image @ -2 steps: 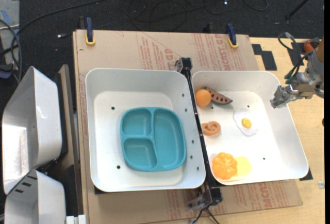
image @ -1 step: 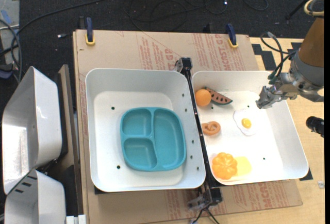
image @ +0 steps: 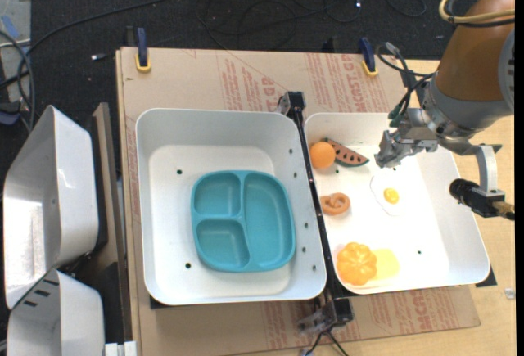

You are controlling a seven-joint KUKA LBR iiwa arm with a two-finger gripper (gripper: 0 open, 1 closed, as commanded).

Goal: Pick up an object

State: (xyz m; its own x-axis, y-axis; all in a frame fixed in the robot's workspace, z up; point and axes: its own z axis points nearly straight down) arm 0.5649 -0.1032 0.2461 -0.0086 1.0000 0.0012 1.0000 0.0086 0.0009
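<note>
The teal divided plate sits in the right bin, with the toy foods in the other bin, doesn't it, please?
Not quite: the camera view shows the teal divided plate in the left bin; the toy foods, such as the orange, are in the right bin.

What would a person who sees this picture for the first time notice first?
Probably the turquoise divided plate lying in the left bin, the largest patch of color. Next, the food pieces in the right bin: an orange ball, a watermelon slice, a fried egg and a yellow pepper. The gripper hangs above that bin's far side.
</note>
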